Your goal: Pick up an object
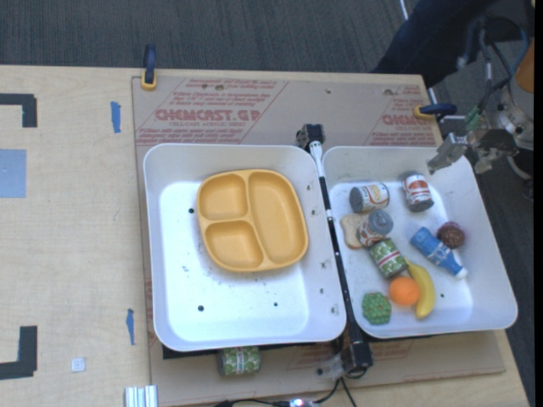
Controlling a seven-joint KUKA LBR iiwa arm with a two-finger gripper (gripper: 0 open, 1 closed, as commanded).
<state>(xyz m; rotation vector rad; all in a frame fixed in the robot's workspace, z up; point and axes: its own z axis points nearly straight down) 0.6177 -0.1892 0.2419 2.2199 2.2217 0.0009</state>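
**Hovering at the bin's far corner, nothing yet picked**

Judging by how things lie, the approach step is in hand: the hand (462, 147) is seen at the far right corner of the right bin (496, 265), above its rim and apart from every object inside. Nothing is seen between its fingers. How far they are spread cannot be told, since the metal parts at the wrist are small and tangled with cables against the dark floor.

The candidates for picking are all gathered in the right bin. Nearest the hand stands a small can with a red label (417, 191), and just beside it lies a can on its side (370, 197). Further forward are found a blue bottle (438, 252), a dark round fruit (451, 234), a green-labelled jar (389, 258), a banana (422, 290) touching an orange (405, 291), and a green knobbly ball (377, 308). The left bin (170, 253) is occupied by a yellow divided plate (252, 219). A further can (241, 361) lies on the worktop (68, 227) in front of the left bin.

For the next move, one object must be chosen, the hand brought over it and lowered. The red-labelled can would probably be easiest, being close and standing fairly free; the banana and orange are crowded together and could be nudged aside instead of gripped.
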